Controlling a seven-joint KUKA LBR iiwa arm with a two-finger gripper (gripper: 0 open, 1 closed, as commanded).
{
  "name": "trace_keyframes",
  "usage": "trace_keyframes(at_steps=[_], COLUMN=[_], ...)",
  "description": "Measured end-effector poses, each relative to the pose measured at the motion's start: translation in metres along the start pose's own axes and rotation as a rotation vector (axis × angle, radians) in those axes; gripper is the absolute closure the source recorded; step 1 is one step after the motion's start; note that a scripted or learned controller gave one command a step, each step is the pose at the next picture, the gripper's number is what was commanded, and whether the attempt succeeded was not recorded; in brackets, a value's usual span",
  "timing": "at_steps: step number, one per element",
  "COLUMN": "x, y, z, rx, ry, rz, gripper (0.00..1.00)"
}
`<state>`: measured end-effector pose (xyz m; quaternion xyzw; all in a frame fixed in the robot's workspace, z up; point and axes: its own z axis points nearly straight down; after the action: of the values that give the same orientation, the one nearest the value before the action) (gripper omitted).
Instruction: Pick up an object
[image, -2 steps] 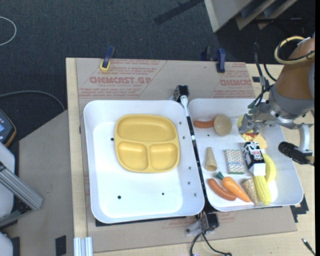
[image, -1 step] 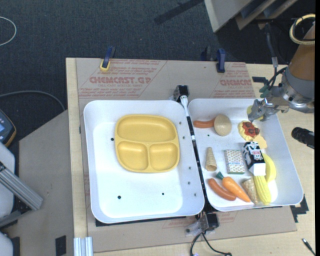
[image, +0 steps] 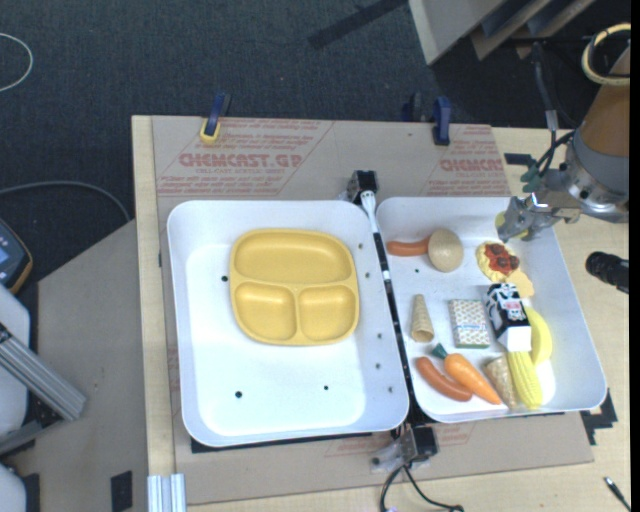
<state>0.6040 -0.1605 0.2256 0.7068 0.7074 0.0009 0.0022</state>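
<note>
End effector (image: 522, 222): above the far right corner of the right bin (image: 590, 340); whether its grip is released or clenched, I cannot tell.
Pizza slice (image: 498, 260): closest item, just below and left of the end effector, lying in the bin.
Potato (image: 445, 250): left of the pizza slice, with an orange sausage (image: 406, 247) touching its left side.
Milk carton (image: 508, 312): nearer the camera than the pizza, beside a banana (image: 541, 335).
Cracker (image: 468, 323): left of the carton; ice-cream cone (image: 422, 320) further left.
Carrots (image: 458, 377): at the bin's near edge, next to corn (image: 527, 378).
Left bin (image: 200, 380): holds a yellow divided plate (image: 295, 285), well apart from the end effector.
Tabletop (image: 300, 155): carries both bins.
</note>
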Motion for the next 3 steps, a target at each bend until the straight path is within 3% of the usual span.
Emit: trace_keyframes(at_steps=[2, 3], x=[0.095, 0.142], y=[0.03, 0.063], z=[0.002, 0.0], rx=[0.0, -0.001], ry=[0.003, 0.002], rz=[-0.005, -0.005], gripper=[1.0, 1.0])
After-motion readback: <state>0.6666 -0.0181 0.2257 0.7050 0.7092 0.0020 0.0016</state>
